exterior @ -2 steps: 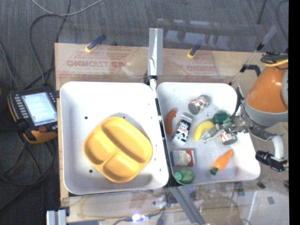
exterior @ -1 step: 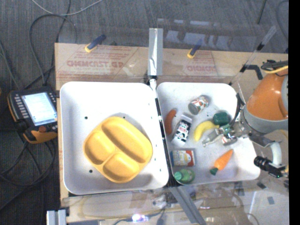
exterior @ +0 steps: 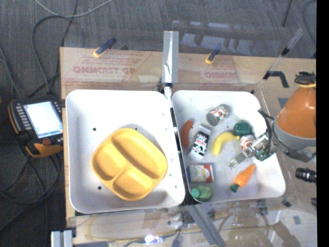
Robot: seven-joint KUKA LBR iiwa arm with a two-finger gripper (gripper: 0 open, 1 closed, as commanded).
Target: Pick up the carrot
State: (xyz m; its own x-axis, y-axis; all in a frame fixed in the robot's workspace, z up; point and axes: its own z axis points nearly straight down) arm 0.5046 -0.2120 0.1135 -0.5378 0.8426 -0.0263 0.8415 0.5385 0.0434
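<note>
Overhead, over the right bin (exterior: 267, 189): grey-and-orange arm (exterior: 298, 117) reaching in from the right, gripper (exterior: 241, 160) low near the bin's right wall. Fingers (exterior: 235, 163) slightly parted, closed on nothing. Carrot (exterior: 242, 177) lying just below the gripper on the bin floor, orange body angled, green tip pointing down-left, apart from the fingertips. Bare white floor between carrot and the bin's near and right rims. Banana (exterior: 222, 141) up-left of the gripper, dark green item (exterior: 241, 128) just above it, cans (exterior: 218, 114) and cartons (exterior: 200, 143) farther left. Green lump (exterior: 201, 193) at the lower rim. Beyond the divider, left bin (exterior: 82, 112) with yellow sectioned tray (exterior: 129, 163), wide clear margin all round.
</note>
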